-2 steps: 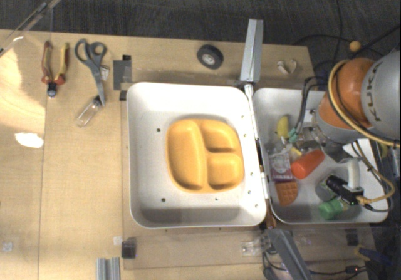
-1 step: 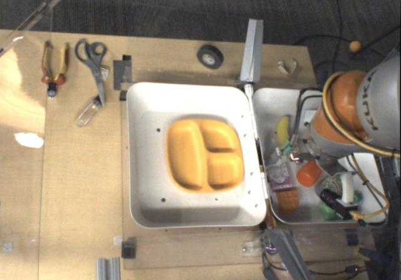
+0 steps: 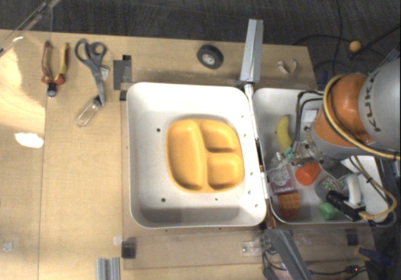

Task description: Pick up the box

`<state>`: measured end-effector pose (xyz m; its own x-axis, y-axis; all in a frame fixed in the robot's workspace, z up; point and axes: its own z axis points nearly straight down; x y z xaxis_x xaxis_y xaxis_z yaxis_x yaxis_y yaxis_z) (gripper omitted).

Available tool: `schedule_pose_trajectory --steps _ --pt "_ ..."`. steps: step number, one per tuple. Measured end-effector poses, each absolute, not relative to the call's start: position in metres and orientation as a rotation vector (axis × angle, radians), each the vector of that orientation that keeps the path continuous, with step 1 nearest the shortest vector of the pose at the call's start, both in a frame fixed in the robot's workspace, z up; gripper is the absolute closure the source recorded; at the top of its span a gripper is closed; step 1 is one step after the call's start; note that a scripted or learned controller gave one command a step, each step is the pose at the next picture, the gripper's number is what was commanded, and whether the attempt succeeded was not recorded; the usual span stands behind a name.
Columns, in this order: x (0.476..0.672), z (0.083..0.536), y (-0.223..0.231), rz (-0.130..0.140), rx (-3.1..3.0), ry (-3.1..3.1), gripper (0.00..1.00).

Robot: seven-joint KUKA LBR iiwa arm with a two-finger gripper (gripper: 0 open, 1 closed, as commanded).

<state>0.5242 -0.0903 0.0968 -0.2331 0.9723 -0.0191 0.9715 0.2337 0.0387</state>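
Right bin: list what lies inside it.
The right bin holds a yellow banana, an orange-red round item, a brownish box and a green block. The arm covers the bin's far right part.

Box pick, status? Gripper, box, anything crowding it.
Gripper low in right bin, fingers' state unclear. Box near front wall, not held. Crowded: banana, orange ball, green block close by.
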Motion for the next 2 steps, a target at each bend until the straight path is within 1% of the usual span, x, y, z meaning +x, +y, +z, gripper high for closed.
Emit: schedule_pose_trajectory --steps 1,2 --pt "0.5265 0.1081 -0.0865 0.039 1.915 2.444 1.00" --pt "0.5263 0.1079 -0.0867 0.038 1.915 2.444 0.00"
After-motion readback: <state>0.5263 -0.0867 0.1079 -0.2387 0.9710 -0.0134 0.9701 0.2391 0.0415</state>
